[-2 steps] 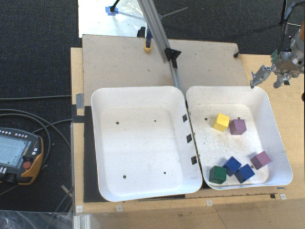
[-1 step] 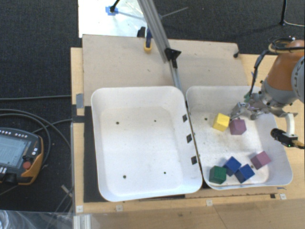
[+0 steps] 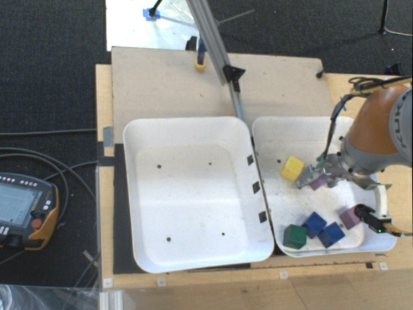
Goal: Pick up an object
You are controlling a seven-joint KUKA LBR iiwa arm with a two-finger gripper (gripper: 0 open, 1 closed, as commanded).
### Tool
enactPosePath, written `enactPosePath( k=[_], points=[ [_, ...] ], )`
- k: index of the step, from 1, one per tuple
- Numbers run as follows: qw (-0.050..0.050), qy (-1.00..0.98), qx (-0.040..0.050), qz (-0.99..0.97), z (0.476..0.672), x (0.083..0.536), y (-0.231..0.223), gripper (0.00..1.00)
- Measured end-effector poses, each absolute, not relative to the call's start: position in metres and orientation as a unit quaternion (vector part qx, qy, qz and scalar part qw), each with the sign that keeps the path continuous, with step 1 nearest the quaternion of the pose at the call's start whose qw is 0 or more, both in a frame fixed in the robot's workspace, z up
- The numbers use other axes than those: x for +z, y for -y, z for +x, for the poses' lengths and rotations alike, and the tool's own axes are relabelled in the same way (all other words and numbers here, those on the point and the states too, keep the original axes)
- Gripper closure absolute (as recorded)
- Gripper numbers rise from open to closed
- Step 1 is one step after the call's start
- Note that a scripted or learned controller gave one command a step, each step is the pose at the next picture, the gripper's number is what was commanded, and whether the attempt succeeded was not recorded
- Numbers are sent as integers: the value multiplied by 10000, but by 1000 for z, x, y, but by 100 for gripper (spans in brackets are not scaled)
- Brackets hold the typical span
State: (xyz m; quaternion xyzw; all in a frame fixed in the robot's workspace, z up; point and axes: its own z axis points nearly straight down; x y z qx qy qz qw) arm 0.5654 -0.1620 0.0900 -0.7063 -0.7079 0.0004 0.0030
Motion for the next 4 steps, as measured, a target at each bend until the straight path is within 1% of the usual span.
enactPosePath(
  k=[1,2,3,4],
  points=[
    [5,7117,-20,-7025,608,91,76,0],
    [75,7110,-19,-7032,606,101,75,100],
    [-3,7117,-34,-7025,559,194,-5,100],
    [-12,7109,-29,-7033,657,191,-62,100]
  ],
)
